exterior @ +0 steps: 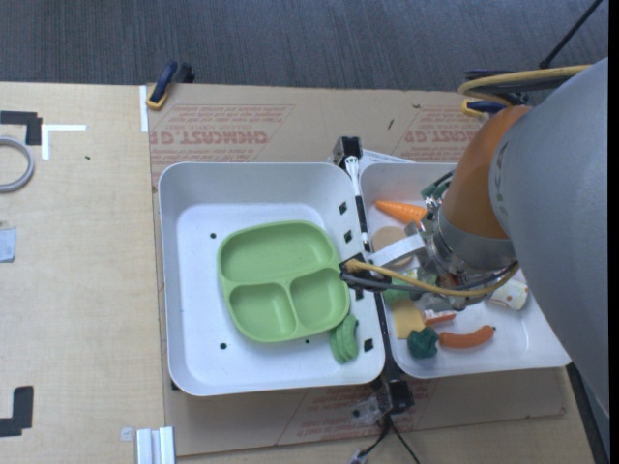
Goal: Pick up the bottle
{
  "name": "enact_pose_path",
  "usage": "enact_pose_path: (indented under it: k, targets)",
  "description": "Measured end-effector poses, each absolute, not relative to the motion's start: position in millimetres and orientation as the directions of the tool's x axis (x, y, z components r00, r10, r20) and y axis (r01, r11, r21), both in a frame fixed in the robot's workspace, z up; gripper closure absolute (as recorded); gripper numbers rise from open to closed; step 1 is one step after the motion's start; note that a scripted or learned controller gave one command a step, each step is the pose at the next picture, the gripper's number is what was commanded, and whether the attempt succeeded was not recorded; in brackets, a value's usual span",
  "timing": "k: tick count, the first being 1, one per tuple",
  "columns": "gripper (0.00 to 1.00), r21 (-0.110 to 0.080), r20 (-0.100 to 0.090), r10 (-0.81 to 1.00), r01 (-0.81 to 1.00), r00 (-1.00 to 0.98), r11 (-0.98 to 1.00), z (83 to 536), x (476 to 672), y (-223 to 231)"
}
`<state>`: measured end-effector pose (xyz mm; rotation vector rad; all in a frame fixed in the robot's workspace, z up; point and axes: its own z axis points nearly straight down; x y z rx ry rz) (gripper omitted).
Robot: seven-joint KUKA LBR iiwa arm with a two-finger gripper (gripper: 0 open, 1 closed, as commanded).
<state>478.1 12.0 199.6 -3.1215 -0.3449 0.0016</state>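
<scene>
A pale green divided plate (284, 280) sits in a white bin (184, 259). The arm (542, 191) is grey, banded orange.

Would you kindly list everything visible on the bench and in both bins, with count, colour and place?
bins: 2, white, side by side mid-bench; left, right
divided plate: 1, green, in left bin
leafy piece: 1, green, left bin's lower right corner
carrot: 1, orange, top of right bin
sausage-like piece: 1, orange-red, bottom of right bin
broccoli-like piece: 1, dark green, beside it
clamp: 1, blue and yellow, upper left
arm: 1, grey with orange band, over right bin
</scene>
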Motion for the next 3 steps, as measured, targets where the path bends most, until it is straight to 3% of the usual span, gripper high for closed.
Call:
enact_pose_path:
  k: [1, 2, 3]
  targets:
    - [1.0, -0.001, -0.002, 0.284, 0.284, 0.959, -0.959, 191.9, 477.5, 93.0]
    - [1.0, 0.0, -0.001, 0.198, 0.198, 0.98, -0.98, 220.7, 477.6, 134.9]
    - [1.0, 0.001, 0.0, 0.217, 0.217, 0.976, -0.976, 210.1, 477.8, 209.5]
